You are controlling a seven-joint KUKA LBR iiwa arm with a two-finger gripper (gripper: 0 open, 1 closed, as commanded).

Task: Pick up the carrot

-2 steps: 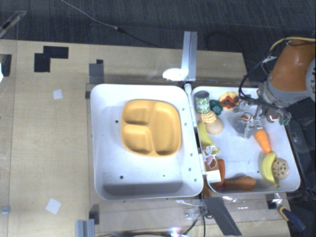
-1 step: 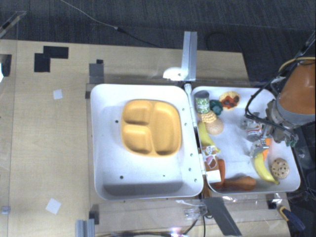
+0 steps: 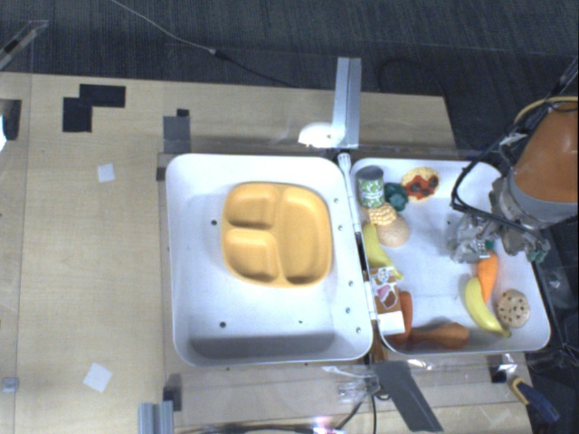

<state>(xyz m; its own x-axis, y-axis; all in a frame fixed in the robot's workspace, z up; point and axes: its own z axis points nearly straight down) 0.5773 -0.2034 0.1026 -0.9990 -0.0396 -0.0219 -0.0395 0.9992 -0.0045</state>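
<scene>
1. Camera view: carrot (image 3: 488, 275) in right bin (image 3: 434, 306), toward its right side, standing lengthwise with top end near the pincer (image 3: 477, 240).
2. Flanked by banana (image 3: 480, 306) just to its left and below; cookie (image 3: 512, 307) just beside lower right.
3. Pincer low over right bin, directly above carrot's upper end, close to or touching it. Cannot tell whether apart or together: blurred and masked by the wrist.
4. No carrot seen between the tips, so no hold claimed.
5. Left bin (image 3: 194, 269) holds yellow tray (image 3: 276, 233); not involved.
6. Judged step: final approach or grasp attempt.
7. Next move calls for straddling the carrot across its narrow width, closing, then lifting straight up, clear of banana and cookie.
</scene>
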